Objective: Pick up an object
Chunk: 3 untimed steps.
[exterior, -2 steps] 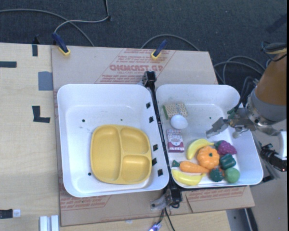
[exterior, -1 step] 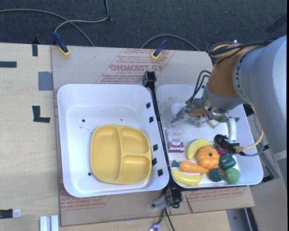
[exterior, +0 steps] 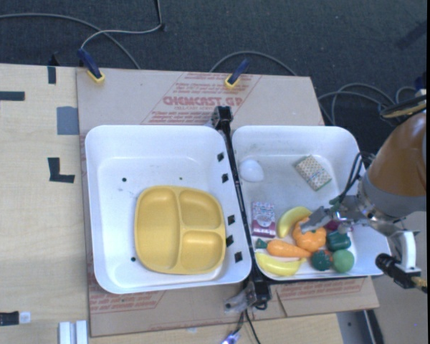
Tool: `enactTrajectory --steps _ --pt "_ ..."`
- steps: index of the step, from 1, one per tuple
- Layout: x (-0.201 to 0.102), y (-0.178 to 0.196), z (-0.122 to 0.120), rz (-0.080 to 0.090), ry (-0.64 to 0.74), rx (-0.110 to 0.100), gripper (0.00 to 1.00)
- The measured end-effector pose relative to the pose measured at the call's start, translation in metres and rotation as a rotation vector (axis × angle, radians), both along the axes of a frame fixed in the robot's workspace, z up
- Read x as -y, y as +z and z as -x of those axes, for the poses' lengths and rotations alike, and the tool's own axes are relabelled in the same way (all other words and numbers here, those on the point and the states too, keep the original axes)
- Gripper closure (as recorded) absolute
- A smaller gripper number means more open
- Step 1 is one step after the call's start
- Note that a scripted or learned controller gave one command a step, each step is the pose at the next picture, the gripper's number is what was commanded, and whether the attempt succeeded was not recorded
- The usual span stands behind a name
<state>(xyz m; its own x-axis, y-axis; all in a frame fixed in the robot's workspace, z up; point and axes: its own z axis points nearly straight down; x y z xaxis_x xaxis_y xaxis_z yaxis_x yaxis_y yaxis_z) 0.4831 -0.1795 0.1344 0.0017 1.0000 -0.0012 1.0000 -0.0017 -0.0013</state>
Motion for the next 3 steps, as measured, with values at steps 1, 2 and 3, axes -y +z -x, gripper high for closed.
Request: enactTrajectory --steps 1,2,3 --pt "-0.074 -0.046 -0.050 0.001 0.002 0.009 0.00" --pt "-0.020 -0.003 -0.063 0.000 0.001 0.001 0.00" --pt "-0.052 -0.046 -0.035 0.009 -0.003 0.015 0.00"
